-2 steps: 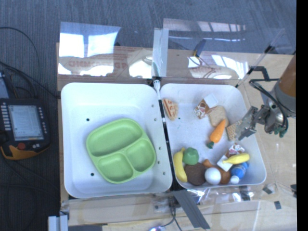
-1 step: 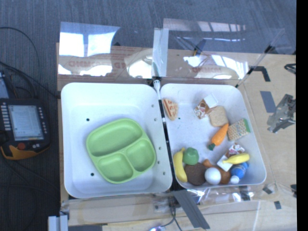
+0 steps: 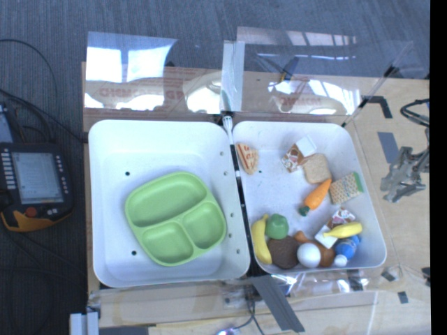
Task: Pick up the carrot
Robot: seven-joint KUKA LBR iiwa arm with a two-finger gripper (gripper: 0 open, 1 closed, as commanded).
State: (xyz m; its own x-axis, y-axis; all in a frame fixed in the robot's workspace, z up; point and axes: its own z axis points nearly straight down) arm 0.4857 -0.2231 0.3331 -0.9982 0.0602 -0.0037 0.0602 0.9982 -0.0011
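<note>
Teach pendant [image 3: 35, 183] is sitting at your far left. A green divided plate [image 3: 176, 217] is lying in the left bin [image 3: 112, 159]. Your carrot [image 3: 318, 194] is lying tilted mid-way in the right bin [image 3: 272, 187], just beside a square cracker [image 3: 343, 188]. The gripper [image 3: 404, 172] is hanging over bare bench, well apart from the carrot; it is too blurred for you to tell how it is set.
</note>
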